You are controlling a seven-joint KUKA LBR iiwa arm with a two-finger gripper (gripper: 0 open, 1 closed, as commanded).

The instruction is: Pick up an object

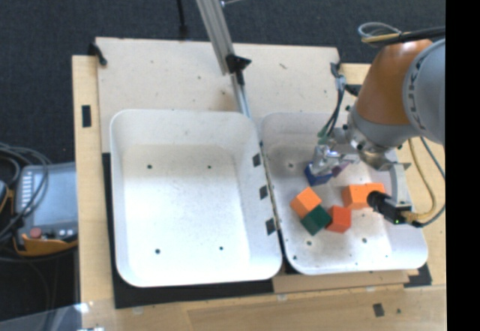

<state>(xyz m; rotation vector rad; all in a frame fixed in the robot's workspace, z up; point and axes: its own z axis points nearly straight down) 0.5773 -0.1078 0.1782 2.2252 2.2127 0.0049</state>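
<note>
Gripper position first: from my remote station I see the metallic two-finger gripper (327, 162) lowered into the right-hand shallow white plastic bin (405, 251), in its upper middle area. It hangs from the grey arm with the orange band (396, 89), which enters from the right side of the view. I cannot tell how far the gripper is open, nor whether it has hold of anything; the wrist body covers most of it.

Bins: the left-hand shallow white plastic bin (187, 194) sits just beside the right-hand one, and their inner walls touch along the centre line.

Objects, all in the right-hand bin:
- A small blue-purple block (318, 173) lies directly under the gripper tip and appears to touch it. Part of it is hidden, so I cannot give its exact shape.
- An orange rectangular block (361, 195) lies to the right, near the arm's black cable connector.
- An orange cube (306, 202) lies below the gripper, tilted.
- A dark green cube (316, 219) touches the lower edge of that orange cube.
- A smaller red-orange cube (340, 219) sits just beside the green cube on its right.
</note>
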